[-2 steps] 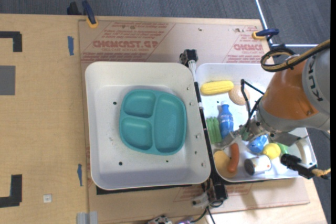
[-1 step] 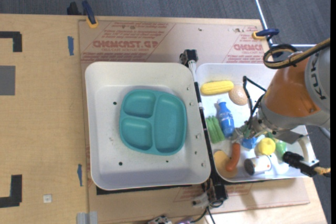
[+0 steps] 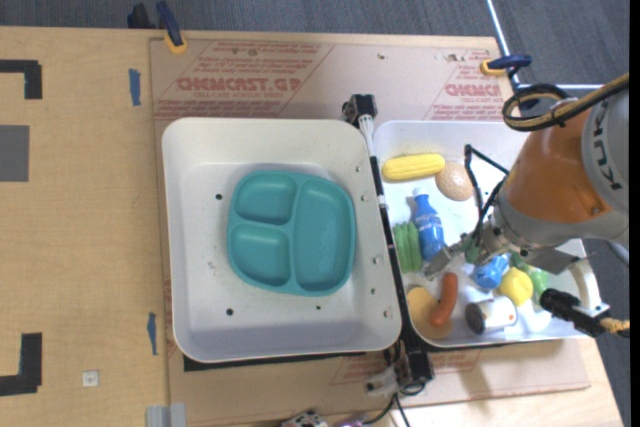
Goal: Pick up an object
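Observation:
My gripper (image 3: pixel 468 253) is low in the right bin (image 3: pixel 478 131), under the orange wrist band. It hangs among the toys, just right of a blue bottle (image 3: pixel 428 221) and a green ribbed piece (image 3: pixel 406 243), and just above a small blue object (image 3: pixel 492 273). A red sausage (image 3: pixel 447 299) and an orange piece (image 3: pixel 421 301) lie in front of it. A yellow lemon (image 3: pixel 517 287) and a white cylinder with a dark end (image 3: pixel 490 316) lie to its right front. The arm hides the bin's right part.
A yellow corn cob (image 3: pixel 413 166) and a beige egg (image 3: pixel 456 182) lie at the back of the right bin. The left bin (image 3: pixel 190 215) holds a teal divided plate (image 3: pixel 292 229). A black cable (image 3: pixel 530 105) loops above the arm.

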